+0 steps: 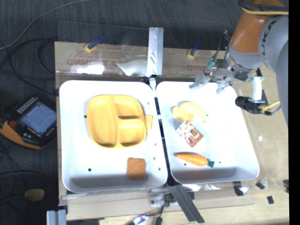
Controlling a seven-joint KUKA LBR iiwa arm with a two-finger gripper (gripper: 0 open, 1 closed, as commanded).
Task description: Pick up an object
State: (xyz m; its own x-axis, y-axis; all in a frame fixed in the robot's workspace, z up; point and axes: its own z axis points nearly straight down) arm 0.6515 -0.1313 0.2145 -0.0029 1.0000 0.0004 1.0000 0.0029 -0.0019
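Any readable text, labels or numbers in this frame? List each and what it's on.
None can be read.
Small carton in the right bin: orange and white print, too blurred to read.
Handheld controller left of the bench: lit screen, too small to read.
Tape on the board behind the bins: faint markings, not legible.

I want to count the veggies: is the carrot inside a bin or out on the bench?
Inside. The carrot lies flat on the floor of the right bin, near its front wall.

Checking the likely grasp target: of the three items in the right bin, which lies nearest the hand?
The pale yellow banana, at the far end of the right bin, just below the hand. The small carton and the carrot lie farther toward the front.
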